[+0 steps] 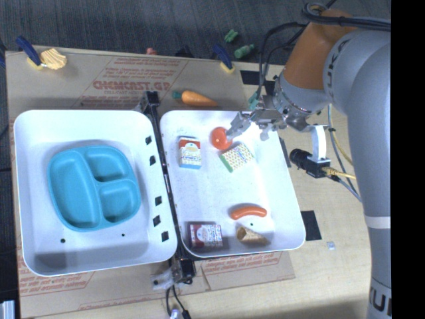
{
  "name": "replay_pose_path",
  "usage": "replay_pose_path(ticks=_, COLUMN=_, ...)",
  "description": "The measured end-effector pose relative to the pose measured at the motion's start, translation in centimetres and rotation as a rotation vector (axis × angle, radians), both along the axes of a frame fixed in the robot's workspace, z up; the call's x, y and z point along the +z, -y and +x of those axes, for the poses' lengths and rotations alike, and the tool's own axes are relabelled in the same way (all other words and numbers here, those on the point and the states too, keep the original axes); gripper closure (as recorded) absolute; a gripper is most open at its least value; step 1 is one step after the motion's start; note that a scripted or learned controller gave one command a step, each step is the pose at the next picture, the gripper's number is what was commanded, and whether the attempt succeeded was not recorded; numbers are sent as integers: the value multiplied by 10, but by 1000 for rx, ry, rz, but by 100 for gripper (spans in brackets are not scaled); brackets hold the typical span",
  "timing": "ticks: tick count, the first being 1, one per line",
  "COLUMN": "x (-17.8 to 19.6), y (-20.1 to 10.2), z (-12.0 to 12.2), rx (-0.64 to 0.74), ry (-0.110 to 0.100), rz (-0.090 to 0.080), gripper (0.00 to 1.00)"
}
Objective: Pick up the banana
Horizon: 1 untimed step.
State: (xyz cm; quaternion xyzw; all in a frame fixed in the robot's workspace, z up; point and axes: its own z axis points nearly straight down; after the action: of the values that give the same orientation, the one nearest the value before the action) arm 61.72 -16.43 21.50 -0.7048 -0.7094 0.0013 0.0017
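My gripper (pixel 248 130) hangs over the far edge of the right bin (pixel 285 185), fingers spread open with nothing between them. Its left finger (pixel 234 129) is just beside a red tomato (pixel 218 137). A green and yellow packet (pixel 237 157) lies right below the gripper. At the bin's near edge lies a pale tan piece (pixel 253 234) that I cannot identify, with an orange-red sausage (pixel 248 212) just above it.
The right bin also holds a small carton (pixel 190 152) and a dark red box (pixel 204 234). A carrot (pixel 196 98) lies on the cardboard behind the bins. The left bin (pixel 26 178) holds a blue divided tray (pixel 95 186).
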Motion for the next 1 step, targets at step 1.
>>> replay_pose_path(ticks=1, x=-6, y=-79, z=-73, rx=93, ry=-1, rz=1, gripper=0)
